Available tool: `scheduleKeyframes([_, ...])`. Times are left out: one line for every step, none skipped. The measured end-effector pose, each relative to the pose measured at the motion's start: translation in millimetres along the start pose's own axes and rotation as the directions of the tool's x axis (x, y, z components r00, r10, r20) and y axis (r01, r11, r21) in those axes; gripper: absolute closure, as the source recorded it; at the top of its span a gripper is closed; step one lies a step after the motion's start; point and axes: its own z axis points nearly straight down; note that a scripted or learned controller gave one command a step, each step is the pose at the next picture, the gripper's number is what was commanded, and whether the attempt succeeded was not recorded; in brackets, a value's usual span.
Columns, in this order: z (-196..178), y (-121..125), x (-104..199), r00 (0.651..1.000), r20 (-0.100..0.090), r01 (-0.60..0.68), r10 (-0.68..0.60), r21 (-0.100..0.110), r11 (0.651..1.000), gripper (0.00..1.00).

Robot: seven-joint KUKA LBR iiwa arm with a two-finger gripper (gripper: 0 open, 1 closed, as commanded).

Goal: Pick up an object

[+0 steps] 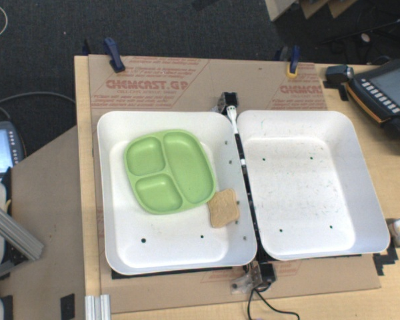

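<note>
A green divided plate [169, 172] with three compartments lies in the left white bin [120, 245], toward its upper middle. A tan piece that looks like a slice of toast [223, 209] rests just off the plate's lower right edge, near the bin's right wall. The right white bin [307, 239] holds only small dark specks.
The two bins sit on a brown board [153, 79] clamped at the back by a blue clamp [113, 54] and a yellow-blue clamp [293, 60]. A black handheld pendant [377, 92] lies at the right edge. Cables run below the bins' front.
</note>
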Motion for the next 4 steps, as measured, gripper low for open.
scheduleKeyframes([136,-18,101,1.000,-0.005,0.011,-0.011,0.011,1.000,1.00])
scheduleKeyframes([-65,21,154,1.000,0.005,0.009,-0.009,-0.029,1.000,1.00])
scheduleKeyframes([-21,-54,178,1.000,0.000,0.004,-0.004,0.001,1.000,1.00])
scheduleKeyframes([4,-61,33,1.000,0.006,-0.013,0.013,-0.002,1.000,1.00])
